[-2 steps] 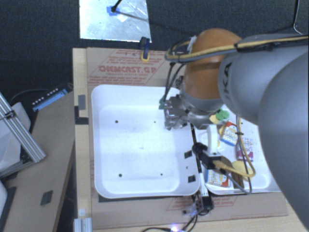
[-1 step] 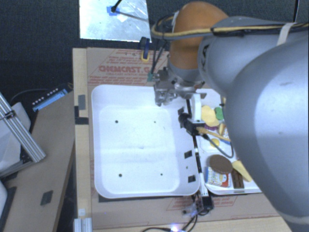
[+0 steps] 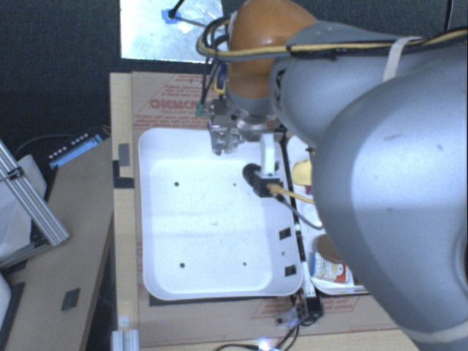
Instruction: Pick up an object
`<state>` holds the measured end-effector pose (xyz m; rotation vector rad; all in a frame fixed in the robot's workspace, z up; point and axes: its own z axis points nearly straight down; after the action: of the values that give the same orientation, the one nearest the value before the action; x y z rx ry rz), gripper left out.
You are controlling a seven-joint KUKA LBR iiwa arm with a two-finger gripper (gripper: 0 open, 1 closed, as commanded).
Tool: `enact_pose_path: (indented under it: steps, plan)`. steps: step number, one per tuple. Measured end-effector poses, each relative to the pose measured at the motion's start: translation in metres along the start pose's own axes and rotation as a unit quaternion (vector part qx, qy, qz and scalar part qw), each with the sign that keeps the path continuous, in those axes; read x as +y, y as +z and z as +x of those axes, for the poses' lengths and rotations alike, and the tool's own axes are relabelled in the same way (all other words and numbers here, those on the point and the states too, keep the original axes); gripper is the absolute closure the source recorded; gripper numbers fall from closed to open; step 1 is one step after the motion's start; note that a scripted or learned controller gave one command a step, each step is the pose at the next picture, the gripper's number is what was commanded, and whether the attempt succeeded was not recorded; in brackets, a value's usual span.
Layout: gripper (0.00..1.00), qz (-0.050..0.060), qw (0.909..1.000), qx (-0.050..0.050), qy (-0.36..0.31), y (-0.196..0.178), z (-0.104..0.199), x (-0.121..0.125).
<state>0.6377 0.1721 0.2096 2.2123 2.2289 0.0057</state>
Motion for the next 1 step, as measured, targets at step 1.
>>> enact_pose_path:
  steps: [1]
  plan:
    - [1.0, 0.0, 1.0, -0.001, 0.001, -0.0061, 0.0066, 0.006]
